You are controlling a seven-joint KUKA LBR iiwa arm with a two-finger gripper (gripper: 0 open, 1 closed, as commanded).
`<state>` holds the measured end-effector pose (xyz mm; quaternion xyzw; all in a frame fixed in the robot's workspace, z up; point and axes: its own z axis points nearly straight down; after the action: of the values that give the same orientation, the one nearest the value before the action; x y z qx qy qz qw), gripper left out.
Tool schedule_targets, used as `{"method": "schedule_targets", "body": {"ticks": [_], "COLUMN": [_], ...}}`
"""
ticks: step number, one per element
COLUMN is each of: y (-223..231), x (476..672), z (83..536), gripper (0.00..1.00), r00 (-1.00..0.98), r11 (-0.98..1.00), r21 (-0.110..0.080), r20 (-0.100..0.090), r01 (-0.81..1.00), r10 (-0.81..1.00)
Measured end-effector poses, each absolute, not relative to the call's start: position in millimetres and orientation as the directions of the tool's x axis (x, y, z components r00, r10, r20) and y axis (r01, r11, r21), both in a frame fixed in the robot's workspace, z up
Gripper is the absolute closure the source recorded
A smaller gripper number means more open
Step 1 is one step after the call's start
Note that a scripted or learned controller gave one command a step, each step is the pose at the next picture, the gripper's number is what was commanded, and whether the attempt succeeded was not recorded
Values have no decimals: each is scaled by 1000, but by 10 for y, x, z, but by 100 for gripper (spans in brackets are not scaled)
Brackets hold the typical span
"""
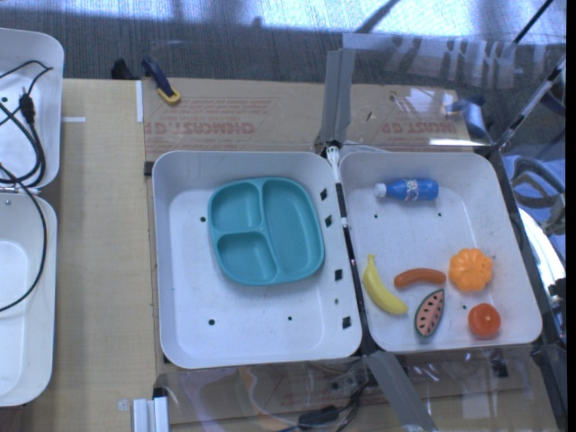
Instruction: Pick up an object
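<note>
Nearest the camera, the near rim of the two white bins runs across the table (99, 241), and everything else sits beyond it. Going by size, the left bin (180, 331) comes first, carrying a teal divided plate (266, 230) a little far of its middle. The right bin (504, 232) touches it along a shared wall and holds all the small things.

Among these, the banana (382, 288) lies near the left wall, its long axis running from far-left to near-right. A blue and white bottle (408, 190) lies on its side toward the far wall, long axis left to right. An orange pumpkin (471, 270) sits toward the right, with a sausage (419, 278) just beside it on the left, lying left to right. A watermelon slice (429, 313) lies near the front rim, and a small tomato (484, 319) sits to its right.

I cannot tell the state of the pincer. Since the arm reaches in from the right, the pumpkin and tomato are probably the closest candidates to pick up, with nothing lifted yet.
</note>
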<state>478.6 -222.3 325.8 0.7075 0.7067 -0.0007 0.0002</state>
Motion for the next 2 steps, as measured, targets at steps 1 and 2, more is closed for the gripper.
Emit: {"method": "schedule_targets", "body": {"ticks": [1, 2], "y": [-2224, -2222], "x": [4785, 4786], "z": [3379, 3137], "gripper": [100, 100], "r00": [-2, 1], "r11": [2, -1], "r21": [-1, -2], "r20": [-1, -1], "r01": [1000, 1000], "r10": [1000, 1000]}}
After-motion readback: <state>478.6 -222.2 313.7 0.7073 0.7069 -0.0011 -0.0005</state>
